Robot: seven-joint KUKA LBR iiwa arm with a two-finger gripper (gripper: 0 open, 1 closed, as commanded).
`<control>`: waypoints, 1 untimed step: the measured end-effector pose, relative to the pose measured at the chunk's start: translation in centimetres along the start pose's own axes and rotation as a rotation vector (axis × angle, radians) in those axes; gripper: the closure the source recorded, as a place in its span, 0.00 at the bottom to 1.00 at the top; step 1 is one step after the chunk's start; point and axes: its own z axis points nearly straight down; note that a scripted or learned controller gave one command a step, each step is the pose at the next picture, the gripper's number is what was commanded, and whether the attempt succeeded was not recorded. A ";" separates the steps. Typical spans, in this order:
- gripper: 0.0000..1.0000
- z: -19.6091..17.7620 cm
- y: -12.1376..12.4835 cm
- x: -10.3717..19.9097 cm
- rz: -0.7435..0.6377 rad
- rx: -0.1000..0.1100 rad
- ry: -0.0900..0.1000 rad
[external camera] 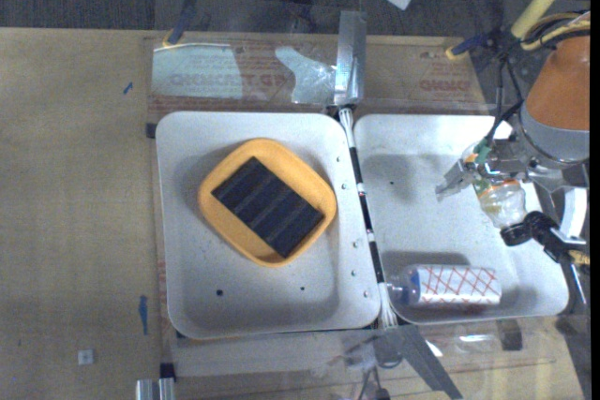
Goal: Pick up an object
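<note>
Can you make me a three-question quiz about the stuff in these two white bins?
1. Where is the round orange dish with the dark ribbed panel?
A. left white bin
B. right white bin
C. the wooden bench

2. What colour is the criss-cross pattern on the white cylinder bottle?
A. blue
B. red
C. green

3. How does that bottle sit?
A. upright
B. lying on its side
C. between the gripper's fingers

Answers: 1 A, it fills the left bin's middle. 2 B, red lines cross its wrap. 3 B, it lies along the right bin's near wall.
</note>
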 end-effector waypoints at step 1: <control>1.00 -5.3 2.2 0.1 -0.172 -0.003 -0.002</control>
